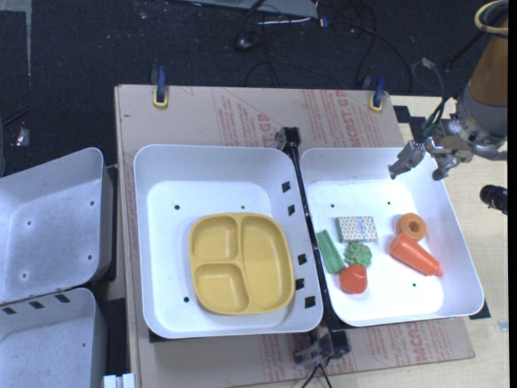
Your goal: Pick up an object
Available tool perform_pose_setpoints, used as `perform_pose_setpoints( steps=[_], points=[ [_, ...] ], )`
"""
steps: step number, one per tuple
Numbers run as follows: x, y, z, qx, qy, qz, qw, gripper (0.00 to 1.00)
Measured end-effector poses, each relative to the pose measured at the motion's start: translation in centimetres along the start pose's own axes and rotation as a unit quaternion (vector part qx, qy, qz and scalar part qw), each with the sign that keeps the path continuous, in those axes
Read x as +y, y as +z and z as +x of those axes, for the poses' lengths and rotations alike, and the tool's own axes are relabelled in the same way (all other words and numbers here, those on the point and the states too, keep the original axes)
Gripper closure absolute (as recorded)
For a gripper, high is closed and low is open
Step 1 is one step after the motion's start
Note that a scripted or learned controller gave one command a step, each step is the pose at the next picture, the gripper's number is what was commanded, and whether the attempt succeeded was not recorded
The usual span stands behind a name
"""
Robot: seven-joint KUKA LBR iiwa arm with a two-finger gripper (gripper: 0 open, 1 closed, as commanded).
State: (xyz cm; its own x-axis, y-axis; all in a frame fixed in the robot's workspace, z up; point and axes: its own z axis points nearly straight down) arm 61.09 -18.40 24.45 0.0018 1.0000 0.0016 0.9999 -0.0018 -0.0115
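In the right bin (380, 180) lie several toy foods. An orange carrot (415, 255) sits at the right, with an orange ring (412, 226) just above it. A speckled flat block (356, 229) rests near the middle. Below it are a green broccoli piece (359, 254), a red tomato (353, 279) and a green stick (329, 250). My gripper (423, 162) hangs above the bin's upper right corner, fingers spread apart and open, nothing between them. It stands well above and behind the ring.
The left bin (161, 208) holds a yellow divided plate (241, 263). A black divider (300, 217) runs between the bins. Clamps (161, 86) hold the board at the back. Spare white bins (48, 217) lie off to the left.
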Motion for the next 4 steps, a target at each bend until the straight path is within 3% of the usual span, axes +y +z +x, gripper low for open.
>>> perform_pose_setpoints(
  steps=[1,4],
  points=[
    [0.2,-0.7,0.0,-0.001,-0.001,-0.006,1.0,0.0],
    [0.5,15.5,-0.6,-0.001,-0.001,-0.003,1.0,0.0]
  ],
)
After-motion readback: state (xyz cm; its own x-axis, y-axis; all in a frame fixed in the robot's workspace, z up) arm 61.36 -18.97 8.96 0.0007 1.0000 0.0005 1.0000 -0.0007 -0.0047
